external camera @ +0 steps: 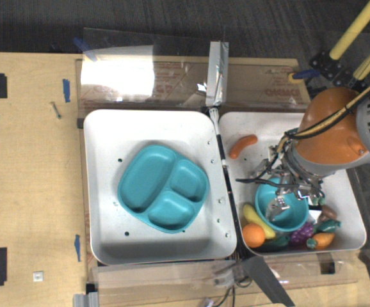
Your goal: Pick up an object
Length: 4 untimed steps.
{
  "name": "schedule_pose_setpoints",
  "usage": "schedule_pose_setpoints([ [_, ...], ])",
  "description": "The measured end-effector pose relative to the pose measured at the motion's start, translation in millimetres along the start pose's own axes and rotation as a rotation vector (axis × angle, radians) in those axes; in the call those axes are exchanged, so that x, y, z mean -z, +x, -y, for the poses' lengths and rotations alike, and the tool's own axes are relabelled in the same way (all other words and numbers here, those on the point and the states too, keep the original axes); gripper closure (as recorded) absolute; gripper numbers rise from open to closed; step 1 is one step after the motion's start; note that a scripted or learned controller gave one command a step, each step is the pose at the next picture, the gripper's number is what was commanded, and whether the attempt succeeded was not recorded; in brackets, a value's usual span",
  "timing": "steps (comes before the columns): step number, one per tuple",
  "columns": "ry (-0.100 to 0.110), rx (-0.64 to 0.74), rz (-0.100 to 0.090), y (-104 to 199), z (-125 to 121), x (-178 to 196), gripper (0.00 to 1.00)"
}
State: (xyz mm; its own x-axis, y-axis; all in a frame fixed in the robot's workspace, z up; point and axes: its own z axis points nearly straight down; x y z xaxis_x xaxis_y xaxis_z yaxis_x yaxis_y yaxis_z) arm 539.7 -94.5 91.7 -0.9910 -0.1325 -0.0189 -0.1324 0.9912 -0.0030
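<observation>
Orange wrist band (331, 133) is seen at right of frame, with the gripper (281, 203) lowered into a teal bowl (284, 213) (finger state cannot be told). Crowding toy fruit, orange (253, 235) and grapes (303, 234), could foul a grasp.

The arm (338, 130) reaches in over the right bin (358, 235) — its orange band directly above the wrist — with the end effector (280, 204) pointed down inside that bin, low over its near half.
</observation>
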Motion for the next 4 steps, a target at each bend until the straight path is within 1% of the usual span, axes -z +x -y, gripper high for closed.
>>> schedule_pose_setpoints([
  [1, 0.007, 0.094, 0.019, 29.1, -4.1, 2.5, 0.00],
  [2, -0.001, 0.232, -0.005, -16.8, 5.5, -1.3, 0.00],
  [3, 0.000, 0.235, -0.005, -35.1, 1.1, -1.7, 0.00],
  [4, 0.001, 0.214, -0.001, 32.4, -1.6, 0.0, 0.00],
])
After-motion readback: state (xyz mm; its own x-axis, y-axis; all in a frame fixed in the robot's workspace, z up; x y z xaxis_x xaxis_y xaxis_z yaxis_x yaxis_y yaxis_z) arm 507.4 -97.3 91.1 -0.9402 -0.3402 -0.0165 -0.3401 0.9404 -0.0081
